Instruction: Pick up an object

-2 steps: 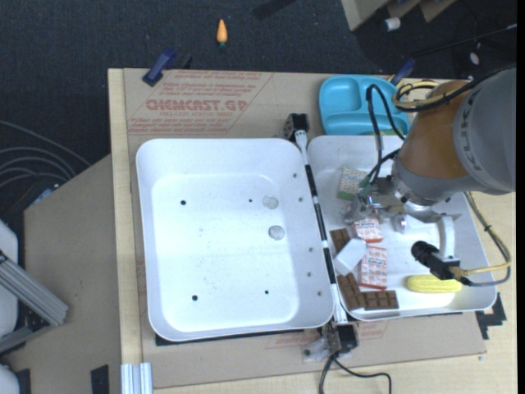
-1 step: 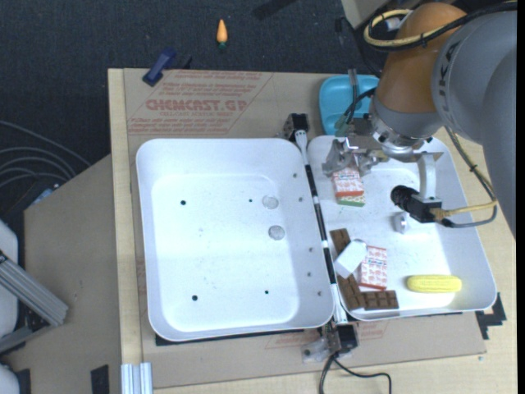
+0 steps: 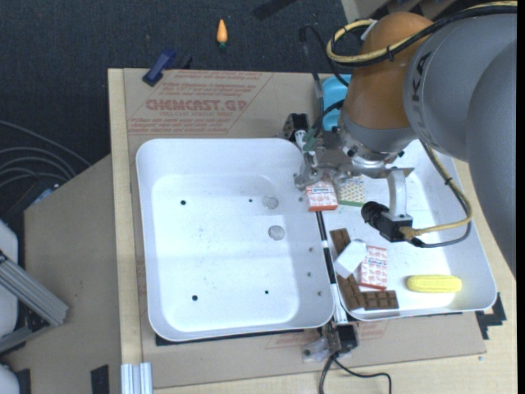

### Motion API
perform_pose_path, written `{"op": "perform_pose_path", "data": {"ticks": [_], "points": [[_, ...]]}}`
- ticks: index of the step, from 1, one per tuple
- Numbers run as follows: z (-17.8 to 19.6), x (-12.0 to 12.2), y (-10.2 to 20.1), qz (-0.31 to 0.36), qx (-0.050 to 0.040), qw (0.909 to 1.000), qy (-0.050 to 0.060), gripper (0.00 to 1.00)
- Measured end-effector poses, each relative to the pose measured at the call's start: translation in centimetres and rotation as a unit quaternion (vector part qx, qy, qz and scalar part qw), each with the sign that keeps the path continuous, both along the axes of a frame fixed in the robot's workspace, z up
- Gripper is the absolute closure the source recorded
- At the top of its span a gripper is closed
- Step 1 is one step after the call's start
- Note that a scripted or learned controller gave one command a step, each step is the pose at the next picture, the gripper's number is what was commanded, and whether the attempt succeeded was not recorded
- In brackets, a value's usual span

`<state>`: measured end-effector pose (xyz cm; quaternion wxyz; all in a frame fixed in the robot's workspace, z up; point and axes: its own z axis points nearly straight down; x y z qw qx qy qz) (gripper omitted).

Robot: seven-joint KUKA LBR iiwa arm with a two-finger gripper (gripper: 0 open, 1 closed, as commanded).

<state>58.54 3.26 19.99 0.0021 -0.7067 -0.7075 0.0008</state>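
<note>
Bench (image 3: pixel 205 109): brown board, two white bins (image 3: pixel 230 245) (dark floor around).
Gripper (image 3: pixel 321 189): over small red-and-white box (image 3: pixel 321 197); grip unclear.

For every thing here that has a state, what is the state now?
Gripper: low over the seam between the bins, at the small red-and-white box.
Small box: right under the gripper.
Banana: lying flat in the right bin.
Carton: lying on brown bars.
Left bin: holds two small round things.
</note>
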Motion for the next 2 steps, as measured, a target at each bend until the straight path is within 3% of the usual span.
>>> {"op": "perform_pose_path", "data": {"ticks": [1, 2], "points": [[4.9, -1.2, 5.8, 0.000, -0.0004, 1.0000, -0.002, 1.00], [5.5, 0.9, 6.9, 0.000, -0.0009, 1.0000, -0.003, 1.00]]}}
